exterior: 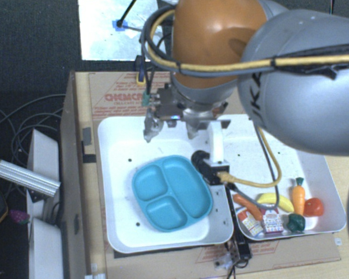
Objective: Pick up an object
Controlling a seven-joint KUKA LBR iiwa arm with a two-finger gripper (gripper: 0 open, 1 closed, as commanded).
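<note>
camera view | arm reaching in frm right | pincer over left bin

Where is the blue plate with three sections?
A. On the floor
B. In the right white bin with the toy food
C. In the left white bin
C. The blue divided plate lies in the left bin; the toy carrot and banana sit in the right bin.

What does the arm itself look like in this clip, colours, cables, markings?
The arm is smooth, rounded grey casing with a large glossy orange band above the wrist. Dark letters are partly visible on the grey shell. Yellow and black cables loop around the orange part, and a yellow cable hangs down on the right. The gripper is a grey metal assembly with a small blue light.
</note>
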